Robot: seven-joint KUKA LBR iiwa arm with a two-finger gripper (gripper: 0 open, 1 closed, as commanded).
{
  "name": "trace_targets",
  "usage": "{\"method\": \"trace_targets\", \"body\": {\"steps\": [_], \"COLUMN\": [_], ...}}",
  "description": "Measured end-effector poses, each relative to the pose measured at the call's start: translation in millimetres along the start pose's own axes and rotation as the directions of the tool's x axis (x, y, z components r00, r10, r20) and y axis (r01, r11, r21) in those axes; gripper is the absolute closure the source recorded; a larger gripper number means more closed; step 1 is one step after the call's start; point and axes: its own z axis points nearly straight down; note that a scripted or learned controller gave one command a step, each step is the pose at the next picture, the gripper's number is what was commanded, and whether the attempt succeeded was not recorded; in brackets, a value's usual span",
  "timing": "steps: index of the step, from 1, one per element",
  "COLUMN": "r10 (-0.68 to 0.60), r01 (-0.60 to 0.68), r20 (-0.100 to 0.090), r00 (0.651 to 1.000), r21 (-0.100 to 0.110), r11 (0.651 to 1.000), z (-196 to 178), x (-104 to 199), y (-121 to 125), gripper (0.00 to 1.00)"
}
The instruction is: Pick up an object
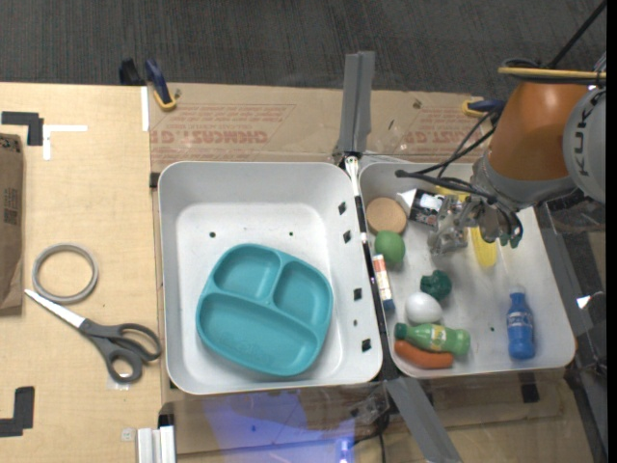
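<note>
Your candidates all lie in the right bin (540, 355). Nearest the hand (453, 231) is a yellow object (484, 246) just to its right, partly hidden by the wrist. Down the bin's left side sit a tan round piece (386, 214), a green ball (389, 247), a dark green toy (437, 285), a white egg (422, 308), a green bottle (436, 337) lying flat and an orange carrot-like piece (423, 356) touching it. A blue bottle (520, 326) lies apart toward the right wall.

The hand hangs over the upper middle of that bin, above bare floor between the tan piece and the yellow object. I cannot tell from here whether it is apart or together, and nothing is visibly between its tips.

To do this well, choose one item that stands clear of its neighbours: the blue bottle looks easiest, since it lies alone. Centre over it, turn so you close across its narrow width, and descend fully before closing. Avoid the green bottle and carrot pair; touching items tend to slip or come up together.

The left bin (183, 258) holds a teal divided plate (265, 307). Scissors (101, 334) and a tape roll (65, 272) lie on the desk (77, 210) beyond.
</note>
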Motion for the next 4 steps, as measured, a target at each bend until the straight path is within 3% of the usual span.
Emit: {"method": "trace_targets", "body": {"steps": [1,2,3,4], "r10": [-0.107,-0.107,-0.107,-0.107], "r01": [0.107,0.107,0.107,0.107], "r20": [-0.001,-0.002,0.004,0.004], "r00": [0.994,0.994,0.994,0.994], "r21": [0.000,0.000,0.001,0.001], "r11": [0.994,0.994,0.994,0.994], "z": [1.0,1.1,-9.6,-9.5], "x": [5.6,5.7,4.0,4.1], "y": [-79.5,-79.3,-79.4,-79.3], "gripper": [1.00,0.00,1.00,0.00]}}
